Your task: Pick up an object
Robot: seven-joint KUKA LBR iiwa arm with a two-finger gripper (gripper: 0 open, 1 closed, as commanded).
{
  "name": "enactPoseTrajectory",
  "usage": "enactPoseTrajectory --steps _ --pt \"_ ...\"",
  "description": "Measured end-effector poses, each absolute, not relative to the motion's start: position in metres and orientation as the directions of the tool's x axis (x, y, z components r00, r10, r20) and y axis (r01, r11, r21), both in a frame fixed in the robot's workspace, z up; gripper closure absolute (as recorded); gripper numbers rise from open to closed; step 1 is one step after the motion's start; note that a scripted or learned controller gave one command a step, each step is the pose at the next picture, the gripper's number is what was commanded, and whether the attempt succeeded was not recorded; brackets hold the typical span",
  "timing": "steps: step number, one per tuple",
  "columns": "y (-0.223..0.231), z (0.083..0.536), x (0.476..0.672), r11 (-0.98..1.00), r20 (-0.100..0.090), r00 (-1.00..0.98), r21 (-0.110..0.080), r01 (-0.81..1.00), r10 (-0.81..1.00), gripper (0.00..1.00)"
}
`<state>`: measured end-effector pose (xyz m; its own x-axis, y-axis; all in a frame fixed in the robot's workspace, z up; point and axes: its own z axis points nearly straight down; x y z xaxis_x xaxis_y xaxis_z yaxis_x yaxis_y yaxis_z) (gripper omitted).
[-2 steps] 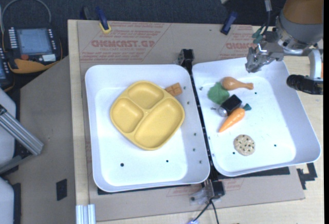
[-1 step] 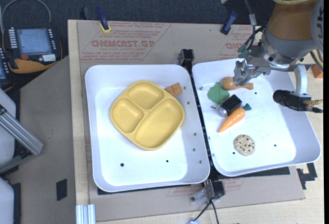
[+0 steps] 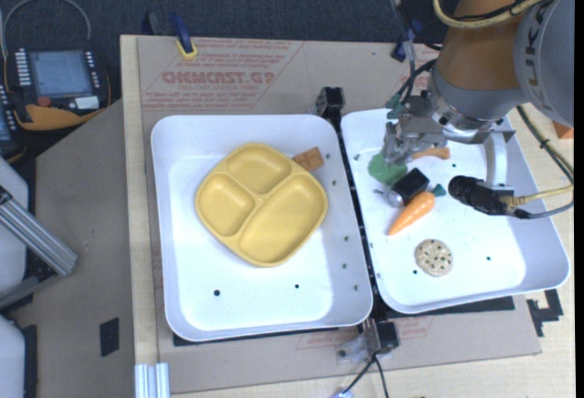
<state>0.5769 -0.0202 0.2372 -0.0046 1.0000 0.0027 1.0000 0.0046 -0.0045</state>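
In the right bin (image 3: 511, 273), my gripper (image 3: 398, 152) hangs low over the bin's far left part. A green object (image 3: 383, 171) lies just under and in front of it, partly covered by it. A small black block (image 3: 411, 183) sits beside the green object, touching the top of an orange carrot (image 3: 411, 211). A round cookie (image 3: 433, 256) lies nearer the front. A small orange piece (image 3: 439, 151) peeks out to the right of the gripper.
The left bin (image 3: 182, 232) holds a yellow divided plate (image 3: 262, 203) with a small brown piece (image 3: 309, 158) at its far right edge. The arm's orange and grey body (image 3: 497, 31) looms over the right bin's back.
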Motion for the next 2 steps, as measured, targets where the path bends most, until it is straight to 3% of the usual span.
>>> enactPoseTrajectory --steps 2 --pt "0.088 0.22 0.523 0.006 0.002 -0.006 -0.005 1.0 1.0 1.0"
